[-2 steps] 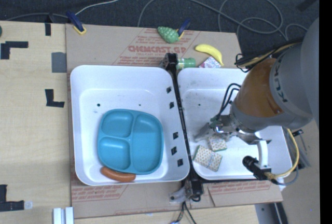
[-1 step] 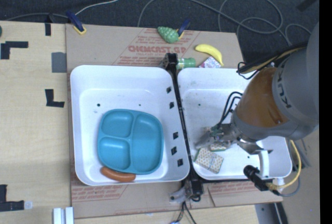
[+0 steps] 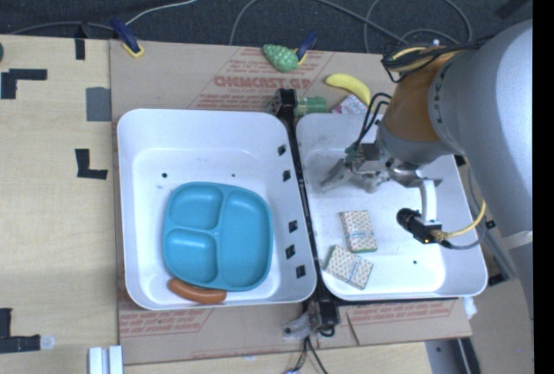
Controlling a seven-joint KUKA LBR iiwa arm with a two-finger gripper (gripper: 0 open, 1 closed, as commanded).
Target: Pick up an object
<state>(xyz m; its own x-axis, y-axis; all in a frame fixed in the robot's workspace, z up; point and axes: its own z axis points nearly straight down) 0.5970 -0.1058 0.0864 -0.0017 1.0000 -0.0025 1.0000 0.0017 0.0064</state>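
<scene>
1. You see the grey arm with its orange band [image 3: 415,108] reaching in from the right, over the right-hand shallow white bin [image 3: 450,281].
2. The left-hand shallow white bin [image 3: 147,138] holds a light blue plastic plate with three compartments [image 3: 216,235], lying toward the bin's near side.
3. An orange sausage-shaped toy [image 3: 197,292] lies against the plate's near left edge, on the bin floor.
4. The pincer [image 3: 333,177] hangs low over the far left part of the right-hand bin; its grey fingers point left and stand narrowly parted, with nothing between them.
5. Your nearest candidates to pick are two small flat square pads, pale with a green checked print. One pad [image 3: 358,230] lies mid-bin, near and to the right of the pincer tips; the other pad [image 3: 350,267] lies just beside it, toward the bin's near wall, tilted.
6. Beyond the bins, on the cardboard-covered tabletop [image 3: 173,78], lie a yellow banana [image 3: 349,87] and a green knobbly toy [image 3: 280,57].
</scene>
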